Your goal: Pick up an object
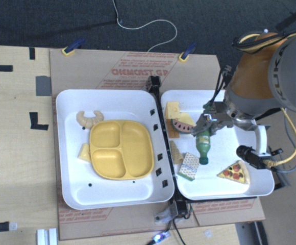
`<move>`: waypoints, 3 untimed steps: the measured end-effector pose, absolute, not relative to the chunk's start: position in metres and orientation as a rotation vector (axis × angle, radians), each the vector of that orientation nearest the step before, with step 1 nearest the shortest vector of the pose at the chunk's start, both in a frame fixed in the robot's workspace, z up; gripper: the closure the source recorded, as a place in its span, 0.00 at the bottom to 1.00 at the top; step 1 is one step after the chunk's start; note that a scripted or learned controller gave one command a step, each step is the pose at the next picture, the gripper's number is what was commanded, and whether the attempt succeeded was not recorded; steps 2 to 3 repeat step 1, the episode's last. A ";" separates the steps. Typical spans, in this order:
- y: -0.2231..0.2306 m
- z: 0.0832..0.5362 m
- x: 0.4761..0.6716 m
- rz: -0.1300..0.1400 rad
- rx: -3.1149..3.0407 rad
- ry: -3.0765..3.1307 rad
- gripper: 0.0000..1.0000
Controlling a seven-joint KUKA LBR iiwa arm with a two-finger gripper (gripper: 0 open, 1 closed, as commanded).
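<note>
Red print ran across the cardboard sheet (138,71) under the far edge of the bins; it read roughly "CHEMGREAT" or the like, upside down from the camera and too blurred to spell with certainty, with a smaller red line beside it that could not be read. On the arm (286,70) at the far right, large dark letters showed in part, reading "KU". More faint red print on the near cardboard edge (224,205) was illegible.

Smooth, glossy white plastic bins (66,137) rest on matt brown cardboard (132,70). The yellow divided plate (121,148) looks like satin plastic; the green bottle (203,148) is shiny plastic. The bench (15,137) appears as pale wood.
</note>
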State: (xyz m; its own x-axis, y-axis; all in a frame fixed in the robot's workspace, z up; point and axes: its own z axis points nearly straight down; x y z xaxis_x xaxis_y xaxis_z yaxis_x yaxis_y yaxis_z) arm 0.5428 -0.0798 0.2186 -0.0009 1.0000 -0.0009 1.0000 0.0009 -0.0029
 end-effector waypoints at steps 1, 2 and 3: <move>-0.084 0.218 0.542 0.004 -2.220 -2.221 1.00; -0.084 0.218 0.542 0.004 -2.220 -2.221 1.00; -0.084 0.218 0.542 0.004 -2.220 -2.221 1.00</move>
